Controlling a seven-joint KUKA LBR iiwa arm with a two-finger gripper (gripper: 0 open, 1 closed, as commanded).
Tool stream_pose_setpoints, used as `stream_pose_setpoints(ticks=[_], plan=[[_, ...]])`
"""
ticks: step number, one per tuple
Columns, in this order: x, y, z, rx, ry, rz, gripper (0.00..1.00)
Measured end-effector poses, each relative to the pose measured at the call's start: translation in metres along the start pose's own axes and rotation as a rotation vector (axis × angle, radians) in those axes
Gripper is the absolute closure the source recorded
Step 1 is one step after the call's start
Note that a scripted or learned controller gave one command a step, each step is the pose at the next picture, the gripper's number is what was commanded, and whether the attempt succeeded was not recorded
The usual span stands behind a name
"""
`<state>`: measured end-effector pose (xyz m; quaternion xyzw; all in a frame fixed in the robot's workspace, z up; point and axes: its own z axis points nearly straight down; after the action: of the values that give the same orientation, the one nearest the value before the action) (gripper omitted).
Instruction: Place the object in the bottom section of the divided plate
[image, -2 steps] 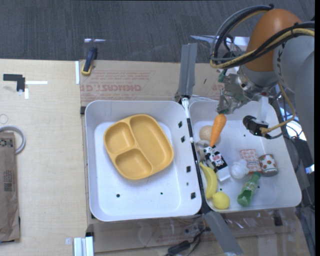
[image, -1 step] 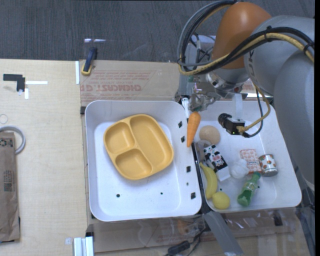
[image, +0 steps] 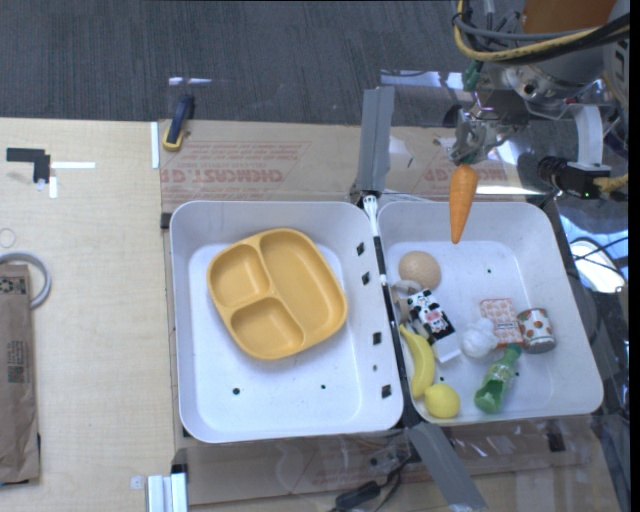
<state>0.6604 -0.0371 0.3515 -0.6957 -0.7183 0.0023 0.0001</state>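
The carrot (image: 461, 202) is seen pinched at its top end between the fingers (image: 466, 150), hanging point-down directly beneath them, over the far edge of the right bin (image: 560, 260). The fingers are closed on the carrot's stub; the orange body is left dangling free, clear of the bin floor.

Well to the left of the fingers and lower in the frame, the divided plate (image: 277, 292) is found lying flat in the left bin (image: 190, 330), yellow, three sections showing. Its bottom section (image: 265, 328) is the one farthest from the fingers, on the near side of the plate.

Below the fingers, past the carrot's tip, a brownish egg-shaped object (image: 420, 268) is spotted on the floor of the right bin. Further down from it, a small cow-patterned item (image: 430, 315) is lying, then a banana (image: 421, 358) and a lemon (image: 441, 401) near the front wall. Down and to the right of the fingers, a small can (image: 535, 328), a green bottle (image: 497, 380) and a white lump (image: 479, 340) are clustered together. Both bins are carried side by side on the worktop (image: 90, 220).
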Motion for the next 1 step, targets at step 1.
stream_pose_setpoints(ticks=[1], plan=[[-0.1142,-0.0145,0.1245,0.001,0.001,-0.066,1.0]])
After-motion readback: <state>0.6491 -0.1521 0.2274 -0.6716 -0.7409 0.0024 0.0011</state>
